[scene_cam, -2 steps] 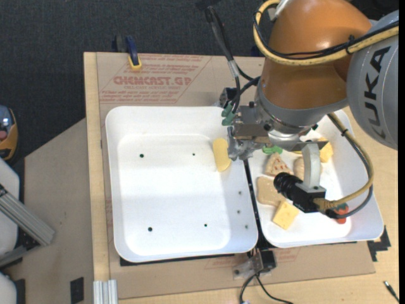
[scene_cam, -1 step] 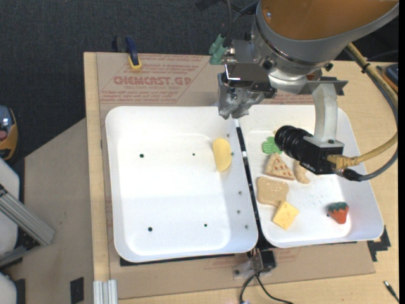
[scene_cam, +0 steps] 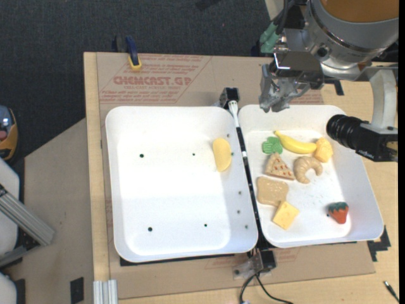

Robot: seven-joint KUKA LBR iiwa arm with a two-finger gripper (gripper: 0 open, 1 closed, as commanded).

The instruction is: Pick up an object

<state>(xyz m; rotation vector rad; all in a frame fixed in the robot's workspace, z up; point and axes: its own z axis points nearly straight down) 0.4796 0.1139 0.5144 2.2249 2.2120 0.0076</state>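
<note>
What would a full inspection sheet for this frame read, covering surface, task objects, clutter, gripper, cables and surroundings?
Surface: brown board bearing the left bin and right bin side by side.
Job's things: in the left bin, a yellow piece near its right wall. In the right bin, banana, green piece, pizza slice, croissant, toast, cheese wedge, strawberry.
Clutter: blue and yellow clamp at the board's far edge.
Grippers: gripper above the right bin's far rim, holding nothing seen.
Cables: one at the near edge.
Surroundings: dark carpet.
</note>
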